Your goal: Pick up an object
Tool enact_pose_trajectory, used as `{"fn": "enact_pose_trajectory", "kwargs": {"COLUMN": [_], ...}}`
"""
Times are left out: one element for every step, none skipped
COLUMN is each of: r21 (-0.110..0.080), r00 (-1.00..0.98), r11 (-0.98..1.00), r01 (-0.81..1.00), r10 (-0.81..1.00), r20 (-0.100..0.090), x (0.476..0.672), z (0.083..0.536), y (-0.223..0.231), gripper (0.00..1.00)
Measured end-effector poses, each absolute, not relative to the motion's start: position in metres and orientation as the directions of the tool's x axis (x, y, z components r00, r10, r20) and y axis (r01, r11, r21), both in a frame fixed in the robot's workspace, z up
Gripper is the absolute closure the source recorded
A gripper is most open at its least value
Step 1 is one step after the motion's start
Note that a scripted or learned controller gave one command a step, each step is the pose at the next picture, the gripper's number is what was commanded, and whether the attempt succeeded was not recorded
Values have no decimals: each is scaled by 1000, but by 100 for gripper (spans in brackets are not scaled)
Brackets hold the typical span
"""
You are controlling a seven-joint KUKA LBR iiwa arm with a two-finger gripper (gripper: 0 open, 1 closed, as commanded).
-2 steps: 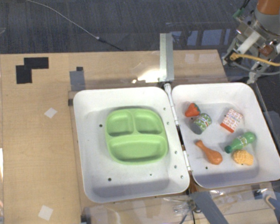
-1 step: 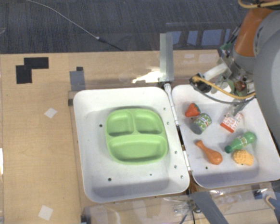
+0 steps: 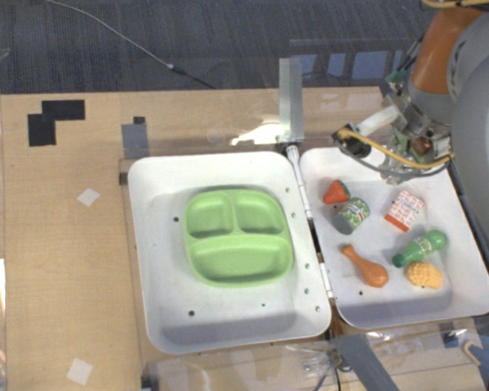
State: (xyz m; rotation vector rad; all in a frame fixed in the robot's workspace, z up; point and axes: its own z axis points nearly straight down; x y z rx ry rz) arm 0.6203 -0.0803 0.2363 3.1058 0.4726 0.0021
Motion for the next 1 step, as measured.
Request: {"fn": "enact_pose_trajectory", "kwargs": {"r21": [-1], "r00": [974], "r11": [-974], "r01": [227], "r10": [227], "r20": [3], "x": [625], "z": [234], "y": [-26], "gripper": [100]}}
